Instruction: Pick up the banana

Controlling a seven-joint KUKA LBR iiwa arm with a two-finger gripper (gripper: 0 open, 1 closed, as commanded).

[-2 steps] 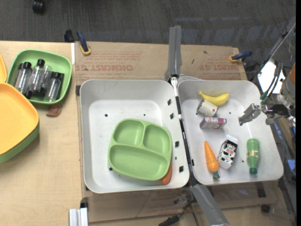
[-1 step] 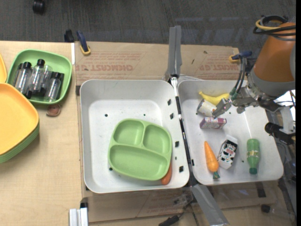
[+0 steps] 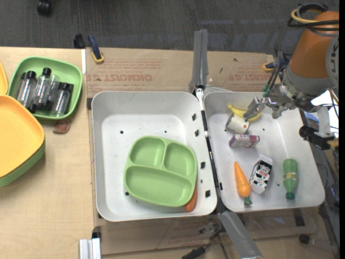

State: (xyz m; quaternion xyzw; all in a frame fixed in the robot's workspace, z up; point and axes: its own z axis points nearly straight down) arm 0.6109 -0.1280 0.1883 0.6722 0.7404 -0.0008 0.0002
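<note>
The curved yellow banana point(image 3: 239, 111) lies near the back wall of the shallow white right-hand bin point(image 3: 307, 201), partly under the grey two-finger gripper point(image 3: 253, 111) and touching a small white cup-like object point(image 3: 236, 124) just in front of it, so any grasp has to come down close to that neighbour. The rest of the clutter sits nearer the front: a small purple and white box point(image 3: 243, 140), an orange carrot with a green top point(image 3: 242, 181), a black and white carton point(image 3: 261, 176) and a green plastic bottle point(image 3: 290, 178), all apart from the banana. The left white bin point(image 3: 105, 144) holds a green divided plastic plate point(image 3: 160, 170). The arm reaches in from the right, wrist tilted down and leftward, its tip over the banana's right end; whether the gripper is spread or closed cannot be told from this angle, nor whether it has a hold.
</note>
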